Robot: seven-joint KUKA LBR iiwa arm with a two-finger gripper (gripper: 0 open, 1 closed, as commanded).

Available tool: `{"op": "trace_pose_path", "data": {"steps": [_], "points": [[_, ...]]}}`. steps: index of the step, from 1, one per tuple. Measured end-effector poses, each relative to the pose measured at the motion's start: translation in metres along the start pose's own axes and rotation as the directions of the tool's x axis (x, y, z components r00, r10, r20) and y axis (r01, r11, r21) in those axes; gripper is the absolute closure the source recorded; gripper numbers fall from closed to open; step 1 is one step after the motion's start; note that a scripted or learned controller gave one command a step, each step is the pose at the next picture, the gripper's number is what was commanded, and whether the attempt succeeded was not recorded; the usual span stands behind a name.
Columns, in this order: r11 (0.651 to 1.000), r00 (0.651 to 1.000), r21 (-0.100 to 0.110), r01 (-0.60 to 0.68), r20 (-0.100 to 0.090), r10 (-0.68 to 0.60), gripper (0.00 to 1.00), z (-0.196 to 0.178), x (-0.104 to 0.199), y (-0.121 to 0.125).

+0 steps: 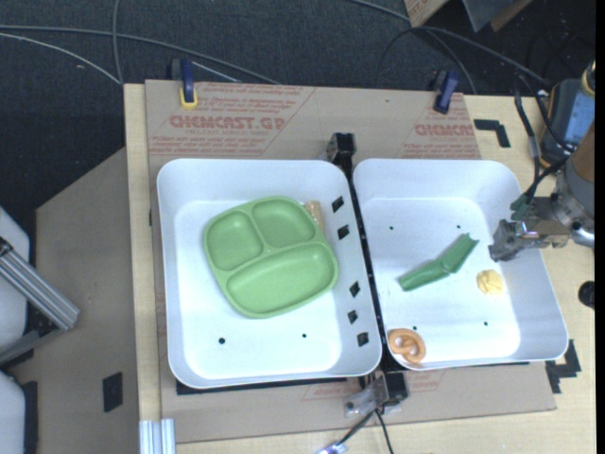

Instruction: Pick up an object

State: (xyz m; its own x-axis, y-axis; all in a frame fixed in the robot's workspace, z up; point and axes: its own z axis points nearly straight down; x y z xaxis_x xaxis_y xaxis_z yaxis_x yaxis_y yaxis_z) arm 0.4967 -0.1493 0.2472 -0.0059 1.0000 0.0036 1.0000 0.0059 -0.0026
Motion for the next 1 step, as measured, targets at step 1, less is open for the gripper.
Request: {"op": "trace_pose_path", "data": {"steps": [1], "points": [[1.000, 1.000, 0.000, -0.001, 0.000, 0.001, 1.00, -0.0018, 0.0474, -0.0064]]}}
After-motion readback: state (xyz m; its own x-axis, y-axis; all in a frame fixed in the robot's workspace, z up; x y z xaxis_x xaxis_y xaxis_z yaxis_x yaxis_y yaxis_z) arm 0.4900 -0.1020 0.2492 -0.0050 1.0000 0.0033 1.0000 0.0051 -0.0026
